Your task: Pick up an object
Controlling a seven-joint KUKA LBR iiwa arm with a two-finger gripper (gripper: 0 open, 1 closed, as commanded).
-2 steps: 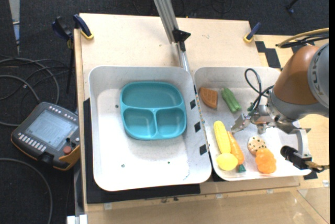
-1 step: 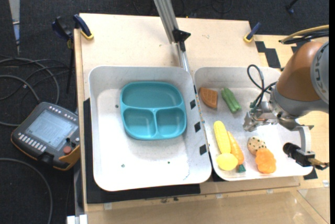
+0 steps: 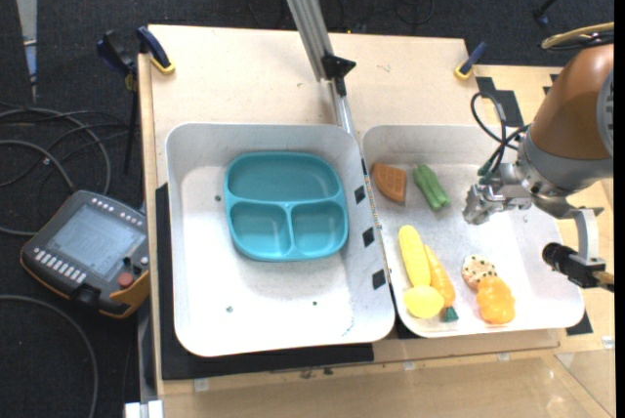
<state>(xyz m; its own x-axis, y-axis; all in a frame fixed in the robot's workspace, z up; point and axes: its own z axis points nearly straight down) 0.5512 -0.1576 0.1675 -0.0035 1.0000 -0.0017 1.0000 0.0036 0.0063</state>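
Nearest the camera in the right bin (image 3: 562, 313), the corn (image 3: 414, 255) lies lengthwise beside a yellow disc (image 3: 424, 302) and a carrot (image 3: 442, 282). It is the likeliest pick: probably light, stiff plastic, smooth and a little slippery, best pinched across its narrow middle. It is pale yellow and tapered. Right of it sit a speckled piece (image 3: 478, 270) and an orange fruit (image 3: 496, 301). Beyond it lie a brown wedge (image 3: 391, 182) and a green pod (image 3: 431, 187). The gripper (image 3: 479, 207) hovers right of the pod; how wide it stands, I cannot tell.
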